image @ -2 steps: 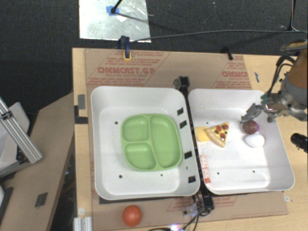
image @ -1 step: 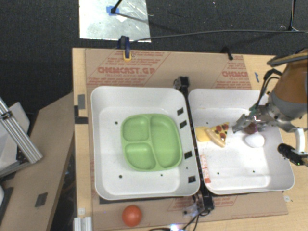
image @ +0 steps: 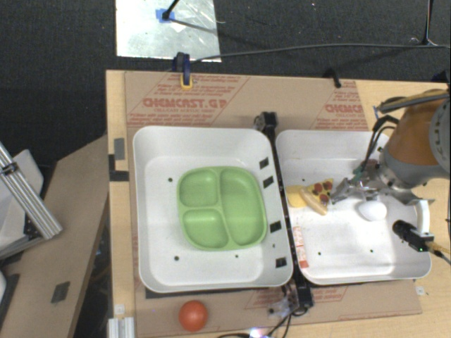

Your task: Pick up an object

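Lying in the right bin (image: 394,259), the pizza slice (image: 317,194) sits just ahead of the gripper (image: 352,187) and the white egg (image: 371,209) just below it; neither looks lifted. Whether the gripper is apart or together cannot be told, so the pick seems still to do.

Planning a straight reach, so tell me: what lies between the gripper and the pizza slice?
Bare white bin floor; in the camera view, nothing sits between the gripper and the pizza slice.
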### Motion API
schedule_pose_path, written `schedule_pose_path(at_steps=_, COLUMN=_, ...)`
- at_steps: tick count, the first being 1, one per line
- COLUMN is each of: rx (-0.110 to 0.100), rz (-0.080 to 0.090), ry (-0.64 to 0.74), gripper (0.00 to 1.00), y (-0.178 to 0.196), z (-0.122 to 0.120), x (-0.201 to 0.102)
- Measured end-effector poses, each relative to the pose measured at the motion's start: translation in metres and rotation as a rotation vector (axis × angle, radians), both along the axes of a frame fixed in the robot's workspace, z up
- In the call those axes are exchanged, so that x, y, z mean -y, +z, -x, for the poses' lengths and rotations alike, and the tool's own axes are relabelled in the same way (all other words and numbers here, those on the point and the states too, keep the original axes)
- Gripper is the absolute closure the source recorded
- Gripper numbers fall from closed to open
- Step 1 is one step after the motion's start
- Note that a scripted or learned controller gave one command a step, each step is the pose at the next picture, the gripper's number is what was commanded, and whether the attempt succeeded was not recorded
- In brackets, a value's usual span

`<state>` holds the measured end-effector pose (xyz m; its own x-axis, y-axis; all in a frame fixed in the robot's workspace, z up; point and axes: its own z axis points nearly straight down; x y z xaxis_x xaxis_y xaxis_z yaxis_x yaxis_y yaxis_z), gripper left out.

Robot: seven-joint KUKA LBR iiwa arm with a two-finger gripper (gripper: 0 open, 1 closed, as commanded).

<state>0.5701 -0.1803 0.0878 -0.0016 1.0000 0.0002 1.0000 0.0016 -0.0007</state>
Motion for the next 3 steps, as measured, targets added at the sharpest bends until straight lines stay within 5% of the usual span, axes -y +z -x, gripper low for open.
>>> schedule_pose_path(at_steps=1, rx=0.005, rz=0.001, ry=0.000, gripper=1.00, y=0.013, z=-0.001, x=0.000)
schedule_pose_path(at_steps=3, rx=0.008, rz=0.002, ry=0.004, gripper=1.00, y=0.131, z=-0.001, x=-0.002)
